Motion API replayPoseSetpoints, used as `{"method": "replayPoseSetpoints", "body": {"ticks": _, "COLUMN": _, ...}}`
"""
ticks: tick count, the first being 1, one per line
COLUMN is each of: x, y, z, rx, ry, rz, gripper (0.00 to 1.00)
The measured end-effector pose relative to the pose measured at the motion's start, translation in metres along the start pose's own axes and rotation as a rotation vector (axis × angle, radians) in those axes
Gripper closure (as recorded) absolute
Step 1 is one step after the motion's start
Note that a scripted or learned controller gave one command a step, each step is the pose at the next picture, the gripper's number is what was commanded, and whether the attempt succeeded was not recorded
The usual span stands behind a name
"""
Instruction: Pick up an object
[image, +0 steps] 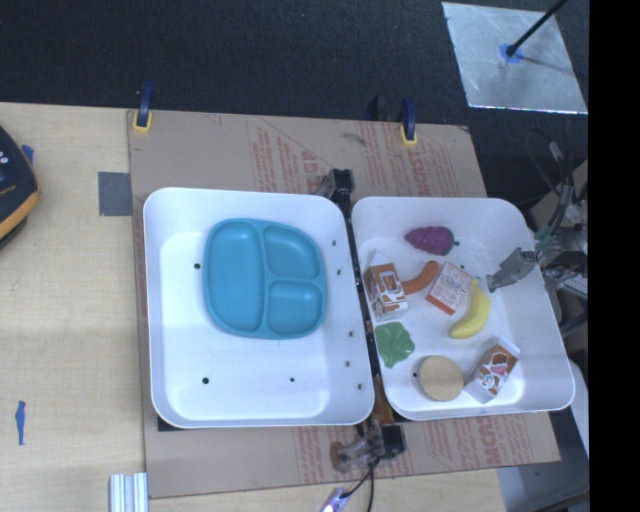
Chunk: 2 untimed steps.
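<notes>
We see the claw (512, 268) over the right bin (532, 330), near its right rim. Banana (472, 314) just below-left of it, packet (449, 288) left of that, grapes (430, 239) up-left. Further left: sausage (418, 279), then carton (384, 290). Well below the claw: second carton (493, 371), round biscuit (440, 378), leafy piece (393, 343). Far left, the left bin (180, 350) holds a divided plate (265, 278). Both bins sit on the table (70, 330).

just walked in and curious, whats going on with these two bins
A robot arm reaches in from the right, its claw over the right edge of the right white bin, near a yellow toy banana. It holds nothing that can be seen. That bin also has a purple grape bunch and a green leafy toy. The left white bin holds a blue divided plate.
</notes>
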<state>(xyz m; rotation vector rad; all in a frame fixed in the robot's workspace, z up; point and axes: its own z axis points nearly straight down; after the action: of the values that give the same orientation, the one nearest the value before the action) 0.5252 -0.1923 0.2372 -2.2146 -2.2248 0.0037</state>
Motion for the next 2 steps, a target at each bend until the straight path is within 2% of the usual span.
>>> {"method": "replayPoseSetpoints", "body": {"ticks": 1, "x": -0.008, "y": -0.002, "z": 0.130, "rx": 0.003, "ry": 0.000, "rz": -0.001, "gripper": 0.00}}
{"method": "replayPoseSetpoints", "body": {"ticks": 2, "x": 0.015, "y": 0.007, "z": 0.146, "rx": 0.001, "ry": 0.000, "rz": -0.002, "gripper": 0.00}}
